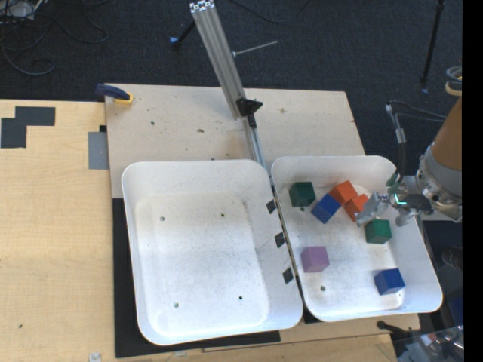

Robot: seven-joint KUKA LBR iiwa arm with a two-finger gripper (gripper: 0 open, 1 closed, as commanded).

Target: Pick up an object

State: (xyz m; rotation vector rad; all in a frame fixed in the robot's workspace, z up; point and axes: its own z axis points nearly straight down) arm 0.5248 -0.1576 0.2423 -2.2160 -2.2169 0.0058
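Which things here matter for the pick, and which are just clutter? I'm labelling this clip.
For the job:
two green cubes
two blue cubes
orange blocks
purple cube
right white bin
hand

Lying about:
left white bin
aluminium rail
blue-and-yellow clamp

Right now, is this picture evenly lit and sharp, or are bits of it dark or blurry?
In the camera view, light falls brightly on the two white bins, washing out their rims; the floor behind is dim; the blocks cast only soft shadows; the gripper at the right looks slightly smeared.
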